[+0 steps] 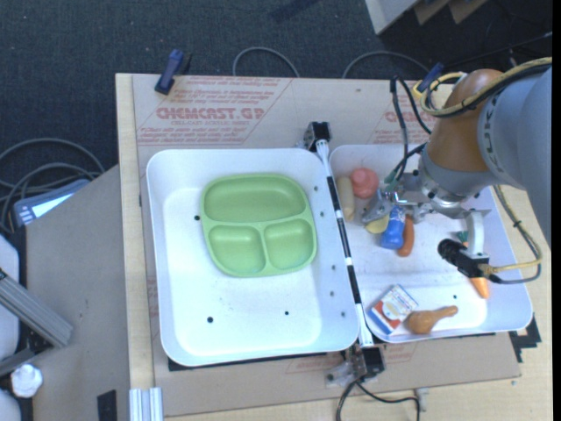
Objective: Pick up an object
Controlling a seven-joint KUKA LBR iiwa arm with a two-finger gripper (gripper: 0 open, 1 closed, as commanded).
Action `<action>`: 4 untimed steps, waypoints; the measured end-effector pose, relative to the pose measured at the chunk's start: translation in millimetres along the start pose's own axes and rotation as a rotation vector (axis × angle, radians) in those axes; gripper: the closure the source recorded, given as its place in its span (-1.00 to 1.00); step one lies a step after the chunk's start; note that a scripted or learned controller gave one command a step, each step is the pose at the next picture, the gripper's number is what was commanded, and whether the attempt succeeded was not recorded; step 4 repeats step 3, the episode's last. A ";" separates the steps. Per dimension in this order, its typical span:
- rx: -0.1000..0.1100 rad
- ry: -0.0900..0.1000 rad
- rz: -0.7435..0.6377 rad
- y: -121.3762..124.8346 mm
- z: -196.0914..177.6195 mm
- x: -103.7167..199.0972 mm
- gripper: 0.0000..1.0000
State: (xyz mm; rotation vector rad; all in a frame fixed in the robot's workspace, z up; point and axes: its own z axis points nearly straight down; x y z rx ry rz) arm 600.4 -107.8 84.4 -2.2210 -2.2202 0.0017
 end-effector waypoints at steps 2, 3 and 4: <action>-0.008 -0.004 0.002 -25.6 -13.6 -6.3 1.00; -0.006 0.001 -0.003 24.1 -101.6 67.8 1.00; -0.006 0.001 -0.003 24.1 -101.6 67.8 1.00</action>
